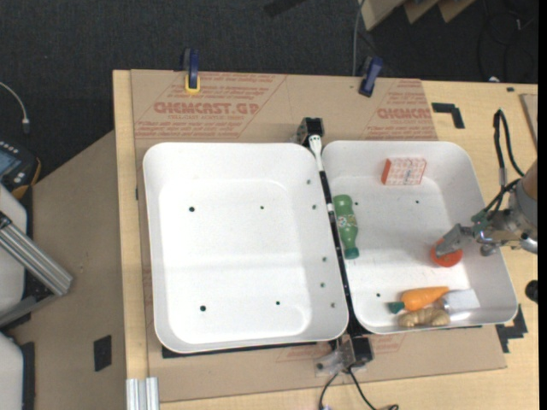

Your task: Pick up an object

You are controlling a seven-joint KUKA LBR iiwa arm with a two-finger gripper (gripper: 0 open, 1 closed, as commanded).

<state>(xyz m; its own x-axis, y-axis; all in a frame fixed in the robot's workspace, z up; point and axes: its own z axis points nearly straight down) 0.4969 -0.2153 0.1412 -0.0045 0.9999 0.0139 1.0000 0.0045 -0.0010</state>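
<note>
- gripper (461, 239) down at right bin (376, 156) right edge, on red object (447, 255)
- finger state: cannot tell
- nothing lifted yet; grasp and lift remain

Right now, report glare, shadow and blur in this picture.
Camera view: even, soft light; the white bins look bright, near washed out, no hard glare; faint shadows under the green bottle and carrot; the pincer looks slightly blurred.

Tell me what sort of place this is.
Probably a robotics lab test bench: two shallow white bins sit on a clamped board, a gripper reaches over a red object, and cables trail nearby.
</note>
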